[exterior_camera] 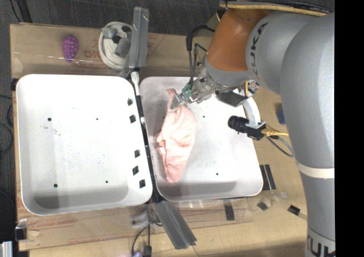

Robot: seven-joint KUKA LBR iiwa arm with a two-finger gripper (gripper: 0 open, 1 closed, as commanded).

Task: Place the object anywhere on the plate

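Gripper (186, 96), fingers pinched on the top corner of the pink cloth (175, 139) at 12 o'clock in the right bin (239, 159); lift step likely, next a carry toward a plate.

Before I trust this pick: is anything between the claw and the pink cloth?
Nothing visible: the claw sits right at the top end of the pink cloth in the right bin.

The hand (185, 96) pinches the pink cloth's (175, 136) top end in the right bin (239, 153)
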